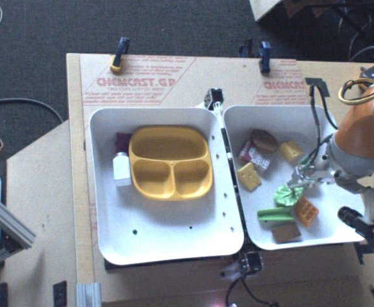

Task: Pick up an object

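My gripper [303,176] hangs low over the right bin [347,234], reaching in from the right. Its tip is right above and touching or nearly touching a crumpled green object [287,195]. Next to that lie an orange waffle piece [306,212], a long green piece [274,215] and a brown square [285,233]. Further left and back are a yellow cheese wedge [248,176], a red and white packet [253,155], a brown round object [264,139] and a small yellow block [291,150].
The left bin [110,235] holds a yellow divided plate [170,162], a white bottle [121,169] and a dark red item [123,139]. A ridge [228,165] divides the bins. Cables [318,107] run along the right bin's back corner.
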